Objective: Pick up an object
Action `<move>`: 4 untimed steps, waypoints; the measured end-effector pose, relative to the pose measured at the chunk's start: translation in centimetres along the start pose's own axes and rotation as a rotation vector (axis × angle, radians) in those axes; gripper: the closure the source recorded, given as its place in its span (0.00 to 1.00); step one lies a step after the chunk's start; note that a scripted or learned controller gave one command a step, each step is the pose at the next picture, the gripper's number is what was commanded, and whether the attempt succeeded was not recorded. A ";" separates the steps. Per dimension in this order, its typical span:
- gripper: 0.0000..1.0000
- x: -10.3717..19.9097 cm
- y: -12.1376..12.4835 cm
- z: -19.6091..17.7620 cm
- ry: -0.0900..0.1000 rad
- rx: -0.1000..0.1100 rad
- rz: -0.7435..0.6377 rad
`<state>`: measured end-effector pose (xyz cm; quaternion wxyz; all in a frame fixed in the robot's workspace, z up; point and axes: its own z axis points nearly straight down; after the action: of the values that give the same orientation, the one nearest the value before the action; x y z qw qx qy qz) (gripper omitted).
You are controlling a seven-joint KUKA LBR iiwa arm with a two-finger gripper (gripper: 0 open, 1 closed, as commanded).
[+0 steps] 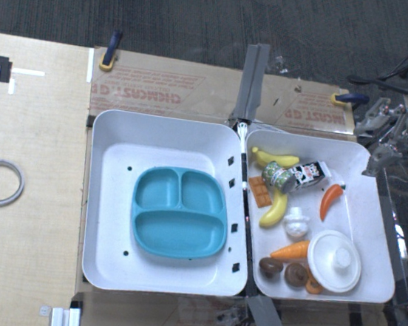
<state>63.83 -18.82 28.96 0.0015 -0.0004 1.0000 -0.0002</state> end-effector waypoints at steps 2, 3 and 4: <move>0.00 3.8 2.7 19.7 0.000 0.000 0.252; 0.00 2.9 -3.4 19.6 -0.003 0.001 0.367; 0.00 10.3 1.1 19.7 0.001 0.000 0.445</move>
<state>53.59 -17.78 9.26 0.0011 0.2206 0.9754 0.0001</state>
